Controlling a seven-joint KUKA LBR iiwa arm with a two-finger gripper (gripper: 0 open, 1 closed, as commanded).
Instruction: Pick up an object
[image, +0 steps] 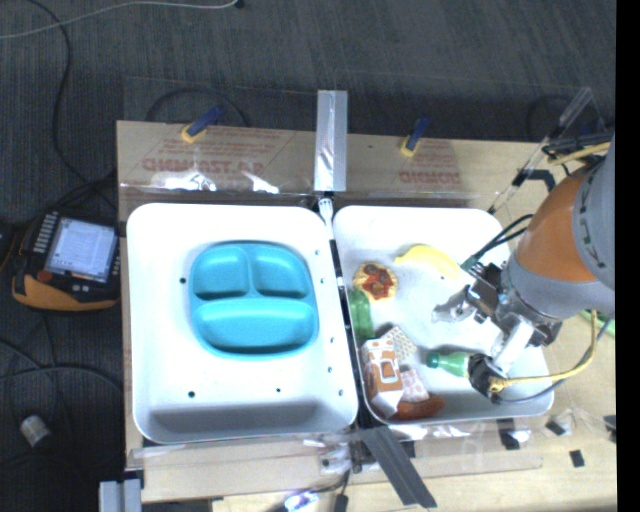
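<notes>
My gripper (458, 306) hangs over the middle of the right bin (440, 222), reaching in from the right below the orange band of the arm (560, 245). Just beyond it lies a yellow fruit-shaped piece (424, 259). A round red and yellow toy (377, 281) sits to the gripper's left. A small green bottle (447, 361) lies on its side just in front of the gripper. At the bin's left wall is a green piece (360, 316), with a printed orange and white carton (386, 370) in front of it and a brown sausage-like piece (416, 407) at the front wall.
The left bin (160, 400) holds a blue divided plate (254, 298). A yellow cable (545, 377) loops off the wrist over the right bin's front right corner. A metal post (331, 140) stands behind the wall between the bins.
</notes>
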